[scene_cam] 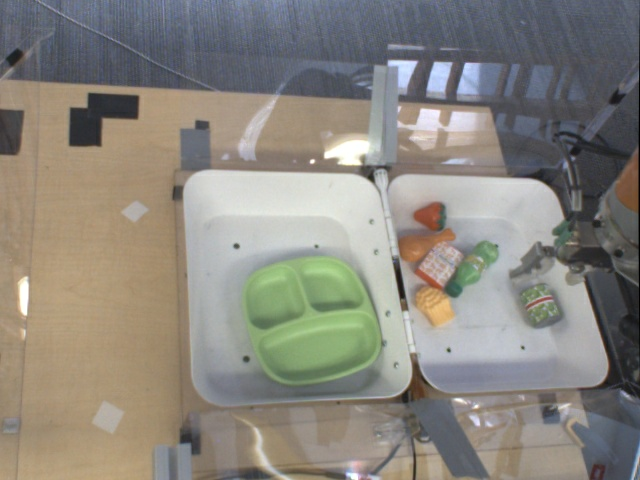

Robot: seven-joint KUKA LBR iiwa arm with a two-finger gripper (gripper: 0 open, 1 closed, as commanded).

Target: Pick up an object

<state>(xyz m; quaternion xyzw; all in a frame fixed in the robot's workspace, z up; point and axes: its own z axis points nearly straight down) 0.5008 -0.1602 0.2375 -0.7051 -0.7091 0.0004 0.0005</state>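
Nothing is lifted yet. The gripper (pixel 545 261) hangs low at three o'clock in the right bin (pixel 500 363), jaws apparently spread and holding nothing. The small can (pixel 541 306) lies just below, at its five o'clock; the grasp remains.

Two white bins (pixel 200 268), one green tray (pixel 312 320), six small toy food items (pixel 440 264)

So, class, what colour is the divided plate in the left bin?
Light green; the plate shows clearly in the camera view.
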